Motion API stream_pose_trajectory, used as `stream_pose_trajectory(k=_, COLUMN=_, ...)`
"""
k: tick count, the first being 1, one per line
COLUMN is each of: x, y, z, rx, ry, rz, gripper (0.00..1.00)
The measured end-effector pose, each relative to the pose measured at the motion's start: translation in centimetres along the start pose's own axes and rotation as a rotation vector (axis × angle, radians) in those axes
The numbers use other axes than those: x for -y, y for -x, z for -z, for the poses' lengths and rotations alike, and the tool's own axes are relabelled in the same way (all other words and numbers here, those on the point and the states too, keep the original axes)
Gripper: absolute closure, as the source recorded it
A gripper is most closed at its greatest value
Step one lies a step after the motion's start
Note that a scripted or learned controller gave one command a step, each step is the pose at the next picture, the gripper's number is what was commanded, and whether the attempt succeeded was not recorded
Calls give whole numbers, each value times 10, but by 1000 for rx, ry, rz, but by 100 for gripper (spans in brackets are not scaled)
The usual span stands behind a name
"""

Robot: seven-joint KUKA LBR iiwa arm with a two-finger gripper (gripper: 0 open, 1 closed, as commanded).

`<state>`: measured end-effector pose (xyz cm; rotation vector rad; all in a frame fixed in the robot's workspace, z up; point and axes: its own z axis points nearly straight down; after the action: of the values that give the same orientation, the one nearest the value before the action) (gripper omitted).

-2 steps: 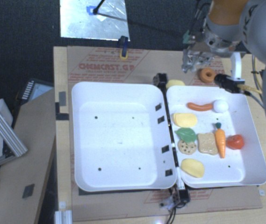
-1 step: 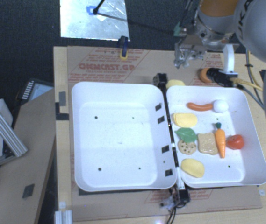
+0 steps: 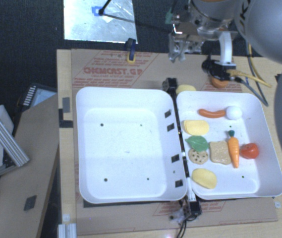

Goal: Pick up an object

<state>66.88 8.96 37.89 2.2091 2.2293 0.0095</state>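
Observation:
The right white bin (image 3: 267, 180) holds several toy foods: an orange sausage (image 3: 211, 113), a white ball (image 3: 234, 113), a yellow slice (image 3: 196, 128), a green leaf (image 3: 197, 143), a cookie (image 3: 198, 156), a slice of toast (image 3: 219, 152), a carrot (image 3: 234, 150), a red tomato (image 3: 250, 150) and a yellow lump (image 3: 204, 178). My gripper (image 3: 183, 49) hangs high beyond the bins' far edge, above the cardboard and well back from the foods. I see nothing in it.
The left white bin (image 3: 88, 182) lies beside the right one, joined by black clips (image 3: 174, 143). A yellow piece (image 3: 185, 89) and an orange object (image 3: 220, 81) sit just outside the right bin's far rim. Cables (image 3: 252, 78) trail at the back right.

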Motion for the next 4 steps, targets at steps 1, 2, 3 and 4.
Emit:
stream_pose_trajectory(k=1, x=1, y=64, z=-5, rx=4, ry=-4, rz=-12, gripper=100)
stream_pose_trajectory(k=2, x=1, y=112, z=-2, rx=4, ry=-3, rz=-12, gripper=100)
stream_pose_trajectory(k=3, x=3, y=205, z=-19, rx=6, ry=-5, rz=-16, gripper=100)
stream_pose_trajectory(k=4, x=5, y=303, z=-68, rx=3, ry=-7, rz=-16, gripper=100)
